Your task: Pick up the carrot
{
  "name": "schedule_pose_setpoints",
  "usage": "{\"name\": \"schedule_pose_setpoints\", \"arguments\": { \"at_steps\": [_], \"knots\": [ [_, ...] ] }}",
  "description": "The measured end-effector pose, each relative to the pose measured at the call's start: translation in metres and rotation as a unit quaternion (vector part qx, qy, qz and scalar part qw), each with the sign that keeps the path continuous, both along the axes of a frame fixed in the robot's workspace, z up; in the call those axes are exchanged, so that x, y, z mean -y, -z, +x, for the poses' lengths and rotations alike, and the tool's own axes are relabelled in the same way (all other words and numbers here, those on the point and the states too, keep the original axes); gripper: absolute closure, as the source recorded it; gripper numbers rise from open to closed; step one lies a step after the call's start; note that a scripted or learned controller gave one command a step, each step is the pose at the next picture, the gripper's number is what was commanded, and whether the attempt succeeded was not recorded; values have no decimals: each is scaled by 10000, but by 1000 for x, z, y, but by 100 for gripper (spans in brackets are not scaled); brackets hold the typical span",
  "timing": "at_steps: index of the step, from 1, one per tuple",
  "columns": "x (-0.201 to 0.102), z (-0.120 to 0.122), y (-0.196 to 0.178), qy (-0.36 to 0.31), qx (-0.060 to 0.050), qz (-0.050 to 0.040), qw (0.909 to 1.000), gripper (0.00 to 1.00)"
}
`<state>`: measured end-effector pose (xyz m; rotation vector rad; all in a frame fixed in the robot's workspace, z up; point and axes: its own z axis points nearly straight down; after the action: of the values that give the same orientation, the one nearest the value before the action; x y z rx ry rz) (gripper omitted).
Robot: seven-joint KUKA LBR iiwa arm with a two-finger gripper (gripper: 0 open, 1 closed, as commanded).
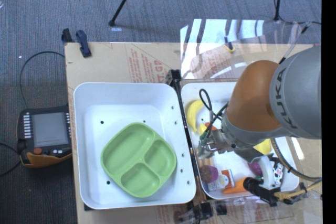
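Carrot [234, 186] lies at the near edge of the right bin [294, 186], a short orange piece partly hidden, just right of a small carton with orange print [224, 178] and beside a purple round item [209, 172]. The grey arm with its orange band [252, 99] covers most of that bin, reaching in from the right, and the gripper [206, 147] sits low over the bin's left side, near the dividing wall; whether it is released or clenched cannot be told, since the wrist and cables hide it. A yellow banana [195, 113] lies at the far left of the right bin, just beyond the gripper. Another purple item [255, 168] shows under the arm toward the near right. The left bin [89, 113] holds a green divided plate [139, 160] with three compartments, turned at a slant. Well apart to the left, on the grey carpet, rests a teach pendant [44, 135] with its cable. A blue clamp [83, 42] grips the bench's far left corner.
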<state>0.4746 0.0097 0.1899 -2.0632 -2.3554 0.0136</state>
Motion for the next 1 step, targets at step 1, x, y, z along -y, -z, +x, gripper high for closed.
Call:
{"name": "schedule_pose_setpoints", "arguments": {
  "at_steps": [1],
  "knots": [
    [7, 0, 6, 2290, 10, -29, 9734, 100]
  ]
}}
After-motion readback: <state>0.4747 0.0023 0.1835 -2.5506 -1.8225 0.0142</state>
